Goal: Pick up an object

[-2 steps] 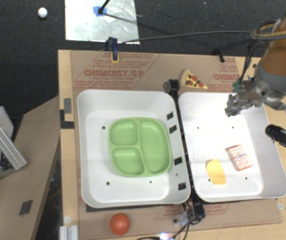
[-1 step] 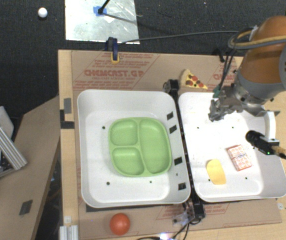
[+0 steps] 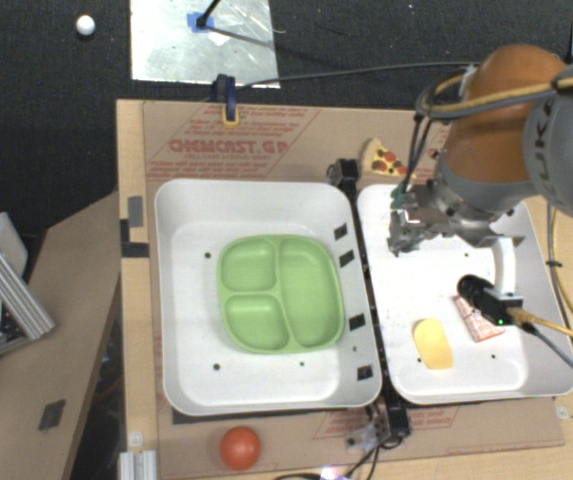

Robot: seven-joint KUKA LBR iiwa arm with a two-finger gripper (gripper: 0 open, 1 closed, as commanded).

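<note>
Pincer (image 3: 406, 230) is hovering over the right bin's (image 3: 541, 373) upper left, its grip impossible to judge. Below and to its right are lying a yellow piece (image 3: 432, 344) and a red-and-white packet (image 3: 476, 320), well apart from it. Reaching from the right, the grey arm (image 3: 526, 138) is bending down.

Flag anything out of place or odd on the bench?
Two things lie outside the bins: an orange ball on the board in front of the left bin, and a pizza-slice toy behind the right bin. The green divided tray sits slightly askew. Nothing looks spilled or damaged.
</note>
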